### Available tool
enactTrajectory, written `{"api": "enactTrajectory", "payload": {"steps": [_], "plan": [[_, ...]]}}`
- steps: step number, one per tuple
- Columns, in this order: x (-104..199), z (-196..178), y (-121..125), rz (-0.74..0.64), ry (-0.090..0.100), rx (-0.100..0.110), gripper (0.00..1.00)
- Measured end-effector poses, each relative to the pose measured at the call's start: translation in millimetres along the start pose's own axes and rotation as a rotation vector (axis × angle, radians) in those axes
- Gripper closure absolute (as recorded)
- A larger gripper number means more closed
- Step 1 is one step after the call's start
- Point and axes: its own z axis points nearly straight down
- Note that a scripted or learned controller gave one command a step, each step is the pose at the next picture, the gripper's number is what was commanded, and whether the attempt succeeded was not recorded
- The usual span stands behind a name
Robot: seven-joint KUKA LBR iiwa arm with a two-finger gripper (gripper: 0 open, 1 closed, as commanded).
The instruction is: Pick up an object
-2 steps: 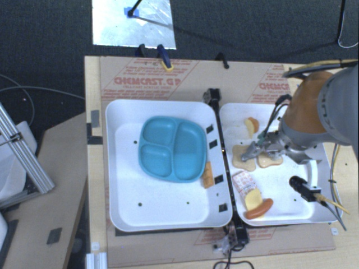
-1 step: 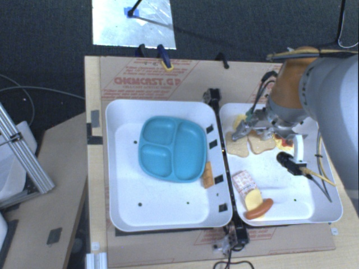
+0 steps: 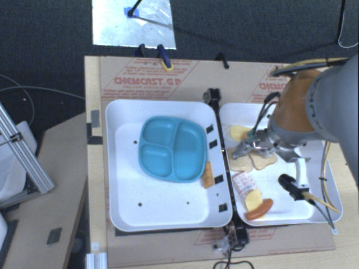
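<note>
My gripper hangs low in the left half of the right bin, reaching in from the right. Its metal tip sits just over two pale toast slices. A yellow food piece lies just behind the gripper. In front of it lie a pink-and-white wrapped piece, a yellow chip and a red-orange sausage. The view does not show anything between the fingers.
The left bin holds a blue divided plate and a brown waffle-like cracker against its right wall. A divider with black clips separates the bins. The grey-and-orange arm covers the right bin's back right.
</note>
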Motion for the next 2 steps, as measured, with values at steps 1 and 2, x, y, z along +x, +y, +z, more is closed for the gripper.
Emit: {"api": "enactTrajectory", "payload": {"steps": [1, 2], "plan": [[-2, -1, -42, 0.0, 0.0, -0.004, 0.0], [64, -102, 56, -0.014, 0.007, -0.003, 0.0]]}}
